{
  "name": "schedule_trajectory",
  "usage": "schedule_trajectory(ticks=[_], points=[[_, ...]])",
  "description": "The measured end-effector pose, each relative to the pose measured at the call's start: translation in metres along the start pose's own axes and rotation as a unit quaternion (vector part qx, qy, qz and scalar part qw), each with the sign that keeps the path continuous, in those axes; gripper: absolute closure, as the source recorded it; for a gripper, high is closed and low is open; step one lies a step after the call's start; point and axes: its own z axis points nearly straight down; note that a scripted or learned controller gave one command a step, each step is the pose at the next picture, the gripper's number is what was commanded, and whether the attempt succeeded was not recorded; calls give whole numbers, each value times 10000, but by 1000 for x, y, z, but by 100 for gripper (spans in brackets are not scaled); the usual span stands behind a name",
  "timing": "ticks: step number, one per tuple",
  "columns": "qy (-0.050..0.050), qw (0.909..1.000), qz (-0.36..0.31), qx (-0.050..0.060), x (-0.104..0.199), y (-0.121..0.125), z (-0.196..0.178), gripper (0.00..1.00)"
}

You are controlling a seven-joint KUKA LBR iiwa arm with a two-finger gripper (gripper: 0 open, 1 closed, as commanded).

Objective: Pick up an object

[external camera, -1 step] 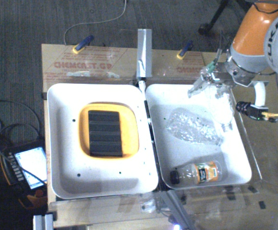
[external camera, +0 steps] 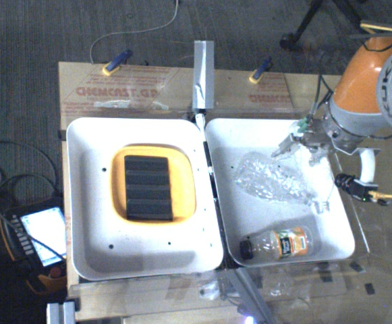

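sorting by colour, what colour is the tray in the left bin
Yellow-orange tray with a black ribbed insert, clearest in the camera view.

A brown wooden board (external camera: 135,90) lies under the two bins, with faded red letters on it. Two small clamps with blue and yellow handles (external camera: 117,62) (external camera: 261,69) sit at its far edge. A grey metal post (external camera: 203,79) stands between them. The floor is dark grey carpet (external camera: 40,25). A thin wire (external camera: 148,25) curls across it. A small screen with a bright face (external camera: 40,231) lies on the floor at the left, beside black cables (external camera: 7,167). Black chair legs (external camera: 324,5) show at the top.
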Motion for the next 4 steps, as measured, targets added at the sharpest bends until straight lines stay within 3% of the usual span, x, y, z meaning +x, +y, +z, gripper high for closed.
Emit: schedule_trajectory(ticks=[1,2,3,4], points=[[1,9999,-143,-4,-20,-25,3,0],[0,9978,-665,-63,-30,-17,92,0],[6,9977,-669,-61,-29,-17,83,100],[6,9964,-849,-16,46,17,8,100]])
